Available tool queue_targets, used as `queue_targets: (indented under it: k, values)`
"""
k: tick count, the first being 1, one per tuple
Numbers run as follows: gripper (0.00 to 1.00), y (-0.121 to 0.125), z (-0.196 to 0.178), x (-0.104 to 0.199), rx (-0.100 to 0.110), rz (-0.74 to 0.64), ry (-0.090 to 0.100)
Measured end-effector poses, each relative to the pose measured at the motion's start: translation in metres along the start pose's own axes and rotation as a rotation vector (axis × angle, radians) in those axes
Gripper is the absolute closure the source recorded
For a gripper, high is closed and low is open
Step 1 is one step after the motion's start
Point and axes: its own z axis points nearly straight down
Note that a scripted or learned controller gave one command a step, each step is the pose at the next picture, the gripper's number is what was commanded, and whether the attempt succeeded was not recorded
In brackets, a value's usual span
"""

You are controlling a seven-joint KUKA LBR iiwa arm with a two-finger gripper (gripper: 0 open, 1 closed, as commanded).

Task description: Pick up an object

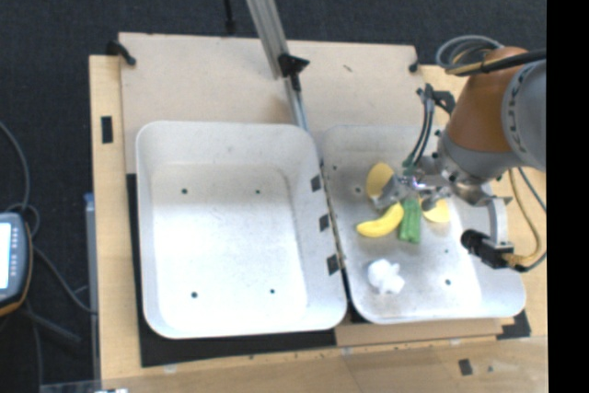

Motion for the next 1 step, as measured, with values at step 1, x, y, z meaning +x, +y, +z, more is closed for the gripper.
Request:
queue_targets:
  k: [1]
  values:
    - [0.0,0.0031,0.0306,-0.0042,-0.015,0.0,-0.008]
